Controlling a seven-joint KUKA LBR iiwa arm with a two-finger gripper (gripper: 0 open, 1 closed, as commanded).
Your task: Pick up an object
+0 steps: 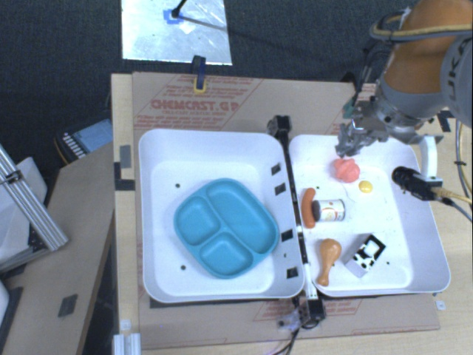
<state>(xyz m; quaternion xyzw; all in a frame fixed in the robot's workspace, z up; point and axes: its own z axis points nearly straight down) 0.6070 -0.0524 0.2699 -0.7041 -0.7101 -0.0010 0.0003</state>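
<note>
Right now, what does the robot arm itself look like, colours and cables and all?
The arm enters from the right: a rounded orange section sits above a grey metal wrist. Black and yellowish cables loop around the orange part. The gripper is small, grey and metallic, and ends just above a pink object in the right bin. No lettering is legible on it.

Grey arm [436,87] with a rounded orange band, thin cables looping over it, metallic hand [349,148]
</note>
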